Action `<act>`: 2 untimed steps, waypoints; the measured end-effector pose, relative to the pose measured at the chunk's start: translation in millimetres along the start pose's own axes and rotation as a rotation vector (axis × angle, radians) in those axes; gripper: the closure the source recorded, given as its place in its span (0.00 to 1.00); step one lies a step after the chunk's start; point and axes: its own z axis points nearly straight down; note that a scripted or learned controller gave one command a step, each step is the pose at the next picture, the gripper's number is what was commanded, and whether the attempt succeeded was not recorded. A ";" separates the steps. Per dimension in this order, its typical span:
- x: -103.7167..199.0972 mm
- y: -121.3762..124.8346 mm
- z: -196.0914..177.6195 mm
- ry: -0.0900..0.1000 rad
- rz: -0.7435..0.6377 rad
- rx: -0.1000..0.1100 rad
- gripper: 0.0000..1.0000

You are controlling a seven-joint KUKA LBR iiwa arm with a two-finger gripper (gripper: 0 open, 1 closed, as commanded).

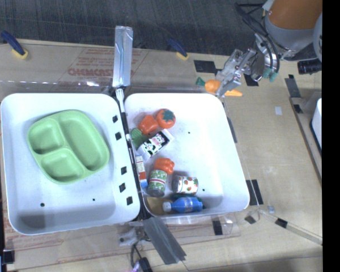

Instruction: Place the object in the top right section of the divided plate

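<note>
Orange object (214,85), apparently carrot, gripped in end effector (229,84), above right bin's (226,152) far corner.

Grey arm (292,33) with a broad orange band, ending in a pale metallic hand (233,78) trailing dark cables.

Even, bright overhead light falls on the two shallow white plastic bins (175,146), whose floors look slightly washed out. Shadows are soft and short. The picture is mildly grainy, softest at the far right.
</note>
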 end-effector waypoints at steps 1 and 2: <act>6.2 -12.3 -20.2 0.000 -0.376 0.000 1.00; 34.7 -23.2 -114.6 -0.002 -0.635 0.000 1.00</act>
